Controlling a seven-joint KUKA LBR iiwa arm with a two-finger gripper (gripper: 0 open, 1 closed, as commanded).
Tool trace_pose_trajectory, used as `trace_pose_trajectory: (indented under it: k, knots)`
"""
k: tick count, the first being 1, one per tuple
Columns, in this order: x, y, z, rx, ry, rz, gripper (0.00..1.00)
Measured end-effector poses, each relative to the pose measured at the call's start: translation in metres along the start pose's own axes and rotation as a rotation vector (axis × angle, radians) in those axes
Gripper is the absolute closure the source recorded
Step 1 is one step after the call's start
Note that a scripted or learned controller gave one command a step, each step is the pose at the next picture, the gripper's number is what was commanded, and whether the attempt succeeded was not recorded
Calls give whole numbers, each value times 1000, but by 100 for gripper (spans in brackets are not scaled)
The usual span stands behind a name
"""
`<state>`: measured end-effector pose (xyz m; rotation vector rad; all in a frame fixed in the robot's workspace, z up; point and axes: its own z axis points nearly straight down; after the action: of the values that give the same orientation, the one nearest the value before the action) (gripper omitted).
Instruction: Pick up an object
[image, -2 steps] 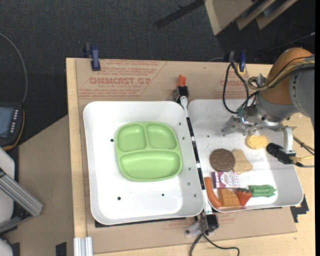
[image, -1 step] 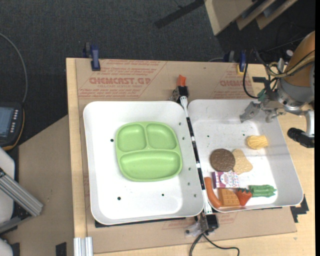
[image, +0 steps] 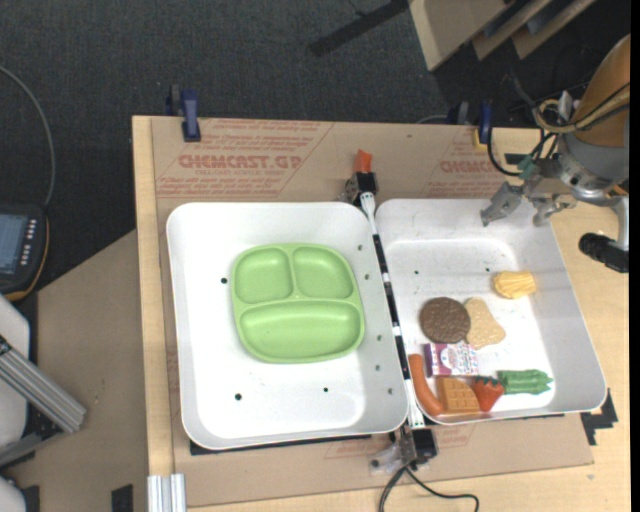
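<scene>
The right bin (image: 560, 310) holds several toy foods: a yellow corn piece (image: 514, 285), a round brown patty (image: 444, 319), a beige slice (image: 486, 324) beside it, a purple box (image: 452, 358), an orange sausage (image: 423, 388), a waffle (image: 458, 396) and a green vegetable (image: 524, 380) with a red piece (image: 488, 393). My gripper (image: 520, 210) hangs over the bin's far right corner, well behind the corn. It is open, its fingers spread with nothing between them.
The left bin (image: 200, 380) holds a green divided plate (image: 297, 302). A black clamp strip (image: 385, 290) runs between the bins. The arm (image: 600, 130) and its cables come in from the upper right. Blue clamps (image: 187, 108) grip the bench's far edge.
</scene>
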<state>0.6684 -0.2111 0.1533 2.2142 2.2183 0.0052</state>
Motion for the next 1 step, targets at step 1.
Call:
trace_pose_trajectory:
  k: [1]
  knots:
    - [35,1,-58,-2,1,-2,0]
